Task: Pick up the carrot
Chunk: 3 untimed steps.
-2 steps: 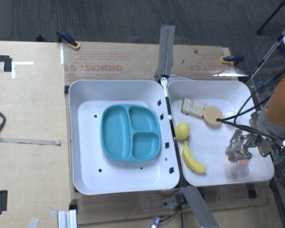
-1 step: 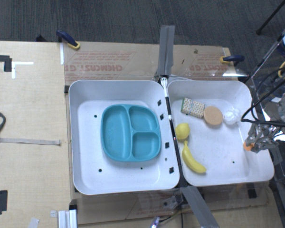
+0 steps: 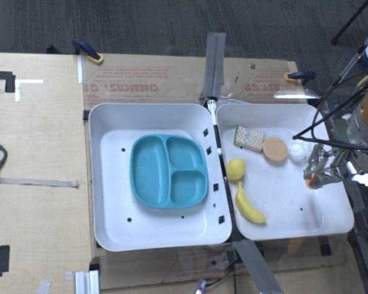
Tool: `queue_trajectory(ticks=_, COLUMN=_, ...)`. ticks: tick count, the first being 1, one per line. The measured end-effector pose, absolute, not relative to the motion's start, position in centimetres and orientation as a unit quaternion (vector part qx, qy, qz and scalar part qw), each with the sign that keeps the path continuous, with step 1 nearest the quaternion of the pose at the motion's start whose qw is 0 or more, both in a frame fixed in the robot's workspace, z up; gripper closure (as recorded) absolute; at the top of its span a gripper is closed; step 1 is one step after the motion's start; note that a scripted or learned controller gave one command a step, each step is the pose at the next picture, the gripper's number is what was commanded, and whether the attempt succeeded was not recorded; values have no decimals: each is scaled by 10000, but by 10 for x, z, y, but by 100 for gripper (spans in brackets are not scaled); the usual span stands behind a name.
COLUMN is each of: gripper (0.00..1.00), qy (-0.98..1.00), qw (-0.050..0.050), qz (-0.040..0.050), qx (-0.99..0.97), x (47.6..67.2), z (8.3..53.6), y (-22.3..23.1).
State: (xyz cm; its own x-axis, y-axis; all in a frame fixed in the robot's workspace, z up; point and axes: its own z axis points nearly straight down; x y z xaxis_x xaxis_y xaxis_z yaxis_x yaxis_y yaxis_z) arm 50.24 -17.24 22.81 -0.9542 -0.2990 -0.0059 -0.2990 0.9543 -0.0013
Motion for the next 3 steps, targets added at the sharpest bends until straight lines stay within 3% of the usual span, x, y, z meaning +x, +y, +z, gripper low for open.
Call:
queue_trajectory(ticks=1, gripper=100, qy=9991, qw=34, qz=-3, qx=-416, x=501, z=268, y=-117)
queue_trajectory(ticks=2, gripper=100, qy=9949, qw=27, qz=-4, qx=-1004, x=506, z=249, y=-176)
queue_trajectory(ticks=3, gripper=100, qy=9503, qw=19, qz=4, qx=-3114, x=495, z=248, y=-172)
